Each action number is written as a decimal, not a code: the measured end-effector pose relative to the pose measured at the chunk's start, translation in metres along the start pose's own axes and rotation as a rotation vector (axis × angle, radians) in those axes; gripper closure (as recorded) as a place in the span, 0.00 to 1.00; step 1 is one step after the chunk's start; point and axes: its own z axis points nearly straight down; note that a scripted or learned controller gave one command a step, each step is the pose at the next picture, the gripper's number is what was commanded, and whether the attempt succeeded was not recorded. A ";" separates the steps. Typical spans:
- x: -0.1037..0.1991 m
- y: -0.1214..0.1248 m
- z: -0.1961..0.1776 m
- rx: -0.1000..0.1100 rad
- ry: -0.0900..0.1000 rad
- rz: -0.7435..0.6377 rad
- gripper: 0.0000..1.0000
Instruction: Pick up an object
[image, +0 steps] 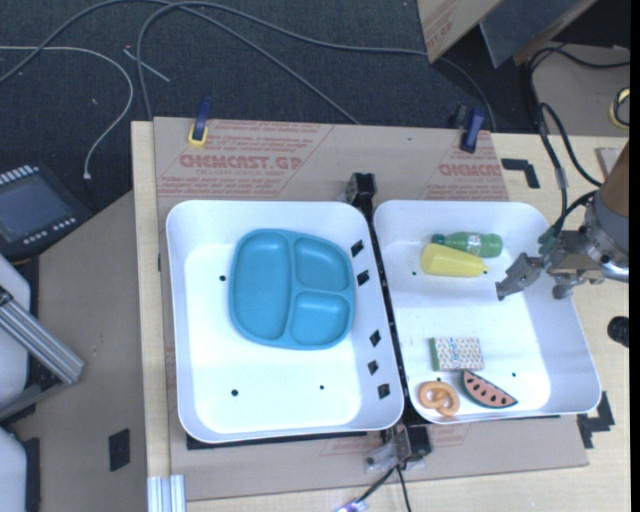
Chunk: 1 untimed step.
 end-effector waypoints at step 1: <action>0.001 0.003 -0.007 -0.013 -0.003 -0.004 0.00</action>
